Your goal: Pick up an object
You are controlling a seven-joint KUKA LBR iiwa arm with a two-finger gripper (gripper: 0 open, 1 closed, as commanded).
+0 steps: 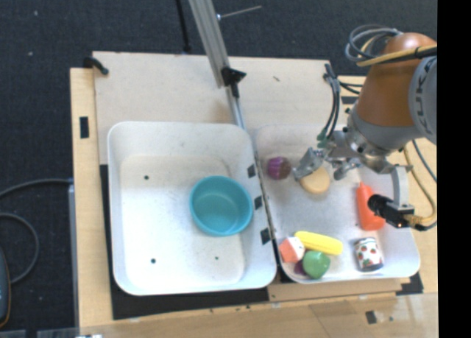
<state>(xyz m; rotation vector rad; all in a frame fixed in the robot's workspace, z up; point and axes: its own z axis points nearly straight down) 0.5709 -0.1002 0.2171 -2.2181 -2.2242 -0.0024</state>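
**A:** Which object is the arm going for?

**B:** By the look of it, the pale yellow rounded piece (317,182) in the right bin (401,255), lying towards the bin's far side. The gripper (321,163) hangs right over it, its fingers (304,166) spread apart to either side with the piece just below them. Nothing sits between them, so it has hold of nothing.

**A:** How will that piece handle?

**B:** It looks like a small toy food, probably light hollow plastic, stiff and smooth. The rounded surface could slip out sideways, so the fingers had best close across its middle, at the widest part, and low down.

**A:** And the count?

**B:** Two white bins, the left bin (125,270) and the right, side by side on the desk (147,86). In the left bin, one teal bowl (221,205). In the right bin, seven things: the pale piece, one purple ball (277,168) near it, one orange piece (367,206) by the right wall, one yellow banana-like piece (319,242), one green piece (316,263), one red-and-white piece (291,249) touching the green one, and one small patterned can (368,254). The last four cluster along the near edge.
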